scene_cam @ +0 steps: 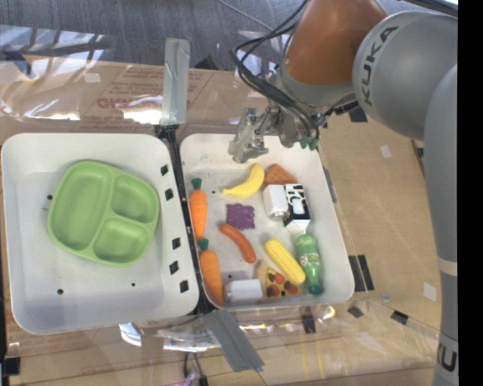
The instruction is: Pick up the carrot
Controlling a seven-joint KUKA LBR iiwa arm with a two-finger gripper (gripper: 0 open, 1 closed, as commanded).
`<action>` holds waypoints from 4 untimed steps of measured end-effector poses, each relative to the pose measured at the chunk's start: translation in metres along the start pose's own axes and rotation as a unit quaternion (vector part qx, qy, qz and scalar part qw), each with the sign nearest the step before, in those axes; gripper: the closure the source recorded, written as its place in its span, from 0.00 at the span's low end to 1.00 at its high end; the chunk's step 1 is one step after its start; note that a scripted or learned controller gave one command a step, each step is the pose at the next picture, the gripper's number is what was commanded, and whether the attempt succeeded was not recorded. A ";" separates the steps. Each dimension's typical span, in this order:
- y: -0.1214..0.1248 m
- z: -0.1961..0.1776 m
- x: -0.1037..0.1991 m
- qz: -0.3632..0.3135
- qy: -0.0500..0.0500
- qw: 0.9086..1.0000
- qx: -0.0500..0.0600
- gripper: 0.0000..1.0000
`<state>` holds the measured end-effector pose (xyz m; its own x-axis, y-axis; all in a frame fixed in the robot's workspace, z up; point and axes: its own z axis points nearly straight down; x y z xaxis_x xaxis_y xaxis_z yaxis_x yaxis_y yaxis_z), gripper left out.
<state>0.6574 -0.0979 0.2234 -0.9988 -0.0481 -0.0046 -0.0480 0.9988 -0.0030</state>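
Brown cardboard covers the bench (pixel 386 183), with clear plastic sheeting taped over parts of it, and two shallow white bins sit side by side on top. Over the right-hand white bin (pixel 336 215) hangs the grey KUKA arm with its orange band (pixel 330 30), reaching in from the right. In the left-hand white bin (pixel 16 215) lies a light green plastic plate with three compartments (pixel 105 211).

At the far rim of the right bin hovers the metal two-finger gripper (pixel 248 145), just above a yellow toy banana (pixel 248 183). Whether its jaws are spread or closed cannot be told from this angle; nothing is seen between them.

Two orange toy carrots with green tops lie along the right bin's left wall: the upper carrot (pixel 198 211) and, nearer the camera, the lower carrot (pixel 211 273). The upper one lies near the jaws, down and to the left of them, past the banana; the lower one is well apart.

To do the step well, the gripper should probably travel left toward the wall and towards the camera, turn so the fingers straddle the carrot across its narrow width, and descend at mid-body. The wall close beside it leaves little room for one finger, and a red toy sausage (pixel 238 242) lies near the other side.
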 end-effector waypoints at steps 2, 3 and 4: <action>0.046 -0.031 0.008 -0.151 -0.001 0.988 -0.001 1.00; -0.006 -0.021 0.000 -0.292 -0.001 0.956 -0.001 1.00; -0.004 -0.029 -0.001 -0.341 -0.002 0.940 -0.001 1.00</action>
<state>0.6583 -0.1014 0.2522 -0.7360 -0.6769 -0.0060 -0.6769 0.7360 -0.0055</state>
